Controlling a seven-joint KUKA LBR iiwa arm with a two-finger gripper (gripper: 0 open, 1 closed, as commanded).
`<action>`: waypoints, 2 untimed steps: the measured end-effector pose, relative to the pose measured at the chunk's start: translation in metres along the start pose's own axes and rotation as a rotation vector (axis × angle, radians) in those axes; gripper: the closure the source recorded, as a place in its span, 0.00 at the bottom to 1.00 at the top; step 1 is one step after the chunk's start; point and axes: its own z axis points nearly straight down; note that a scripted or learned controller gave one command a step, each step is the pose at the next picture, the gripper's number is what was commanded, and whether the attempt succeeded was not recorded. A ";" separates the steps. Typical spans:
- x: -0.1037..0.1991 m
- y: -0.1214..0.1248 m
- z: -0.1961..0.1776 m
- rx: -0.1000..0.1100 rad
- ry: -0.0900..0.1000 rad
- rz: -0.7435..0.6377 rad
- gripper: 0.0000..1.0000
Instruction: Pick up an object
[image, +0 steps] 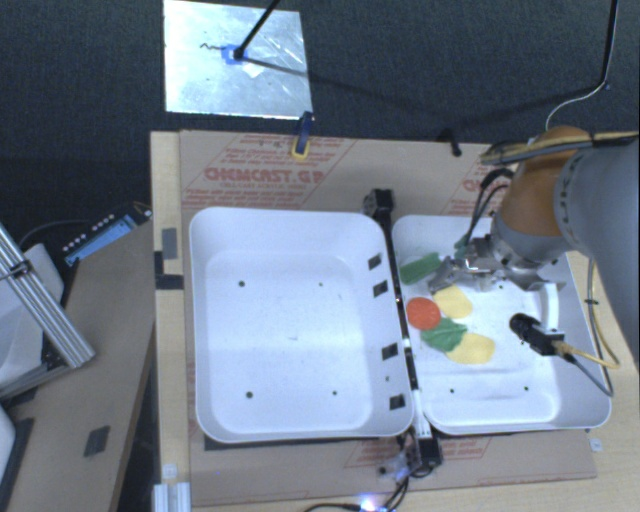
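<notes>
I see the pincer (463, 266) low in the right bin (500, 405), beside the green piece (420, 267); grip state: cannot tell. Red disc (423, 313) lies nearby.

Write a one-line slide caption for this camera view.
End effector low in right bin near green piece; left bin beside it.

I am looking down at the pale wooden bench (168, 330), which is carrying a tan cardboard sheet with red print (265, 175). Directly on that sheet two shallow white plastic bins are sitting side by side, touching along black clips: the left bin (290, 400) and the right bin (500, 405). A small yellow clamp (300, 148) is gripping the sheet's far edge. A dark square tag (97, 441) is lying on the bench's near left corner
</notes>
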 end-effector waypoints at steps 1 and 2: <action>0.039 0.015 0.000 0.000 0.001 -0.003 0.00; 0.037 0.016 -0.011 -0.002 0.001 -0.002 1.00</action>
